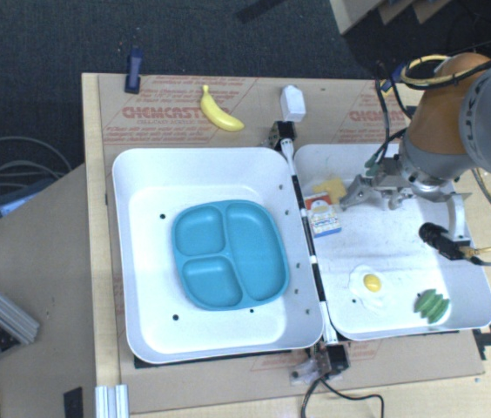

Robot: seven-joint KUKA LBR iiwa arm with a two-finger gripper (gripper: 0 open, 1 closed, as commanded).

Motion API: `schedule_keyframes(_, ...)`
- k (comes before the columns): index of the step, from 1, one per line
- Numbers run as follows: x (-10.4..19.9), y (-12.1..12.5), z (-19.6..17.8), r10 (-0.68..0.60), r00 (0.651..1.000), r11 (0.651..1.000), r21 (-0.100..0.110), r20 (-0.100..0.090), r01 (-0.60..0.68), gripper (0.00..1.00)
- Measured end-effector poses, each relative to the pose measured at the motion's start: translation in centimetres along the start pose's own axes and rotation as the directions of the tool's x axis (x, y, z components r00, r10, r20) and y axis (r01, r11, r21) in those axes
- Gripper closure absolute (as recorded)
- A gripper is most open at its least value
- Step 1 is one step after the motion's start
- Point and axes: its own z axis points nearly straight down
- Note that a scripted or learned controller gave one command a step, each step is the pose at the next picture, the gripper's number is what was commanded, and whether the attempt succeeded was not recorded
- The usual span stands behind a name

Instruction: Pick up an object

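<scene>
While my pincer (356, 190) hangs over the right bin (480, 296), grip state unreadable, a yellow block (331, 187) lies just beside its tip, small carton (322, 215) nearby, fried egg (371, 286) farther off.

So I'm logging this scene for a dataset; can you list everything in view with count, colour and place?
bins: two, white, side by side on the bench
divided tray: one, blue, middle of left bin
banana: one, yellow, on the board behind the left bin
small carton: one, white and red, right bin's left side
yellow piece: one, right bin's back
fried egg toy: one, white and yellow, right bin's front
green item: one, right bin's front corner
arm: one, grey and orange, over right bin
claw: one, above right bin's back
</scene>
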Motion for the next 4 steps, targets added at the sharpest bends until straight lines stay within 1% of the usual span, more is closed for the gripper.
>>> schedule_keyframes(1, 1.9, 5.0, 1.2, -0.001, 1.0, 1.0, -0.002, -0.001, 0.001, 0.0)
schedule_keyframes(2, 3.5, 4.9, 1.2, 0.0, 1.0, 1.0, 0.002, -0.001, 0.0, 0.0)
schedule_keyframes(3, 4.0, 4.9, 1.2, 0.0, 1.0, 1.0, 0.003, 0.0, 0.0, 0.0)
schedule_keyframes(4, 3.9, 5.1, -0.1, 0.0, 1.0, 1.0, -0.006, 0.003, 0.0, 1.0)
